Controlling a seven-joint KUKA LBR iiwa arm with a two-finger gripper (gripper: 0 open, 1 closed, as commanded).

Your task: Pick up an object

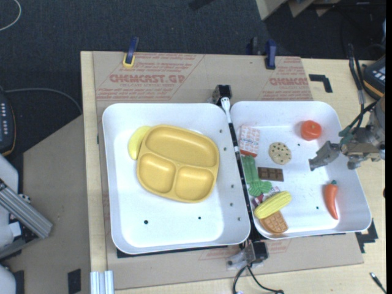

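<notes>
Arm (373, 141) cut off at right frame edge. Yellow item (136, 141) partly hidden under divided tray (177, 163). Print on small packet (248, 138) too small to read.

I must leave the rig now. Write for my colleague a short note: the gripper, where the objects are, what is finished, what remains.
Gripper: hovers over the right bin near its right edge, with nothing between its fingers; whether they are open or shut is unclear.
Right bin: tomato at the top, cookie mid-bin, carrot by the right wall, corn at the bottom left, chocolate bar beside a green item.
Left bin: yellow divided plate.
Done: no pick yet.
Left: grasp one object and lift it. The carrot and tomato lie closest to the gripper.
</notes>
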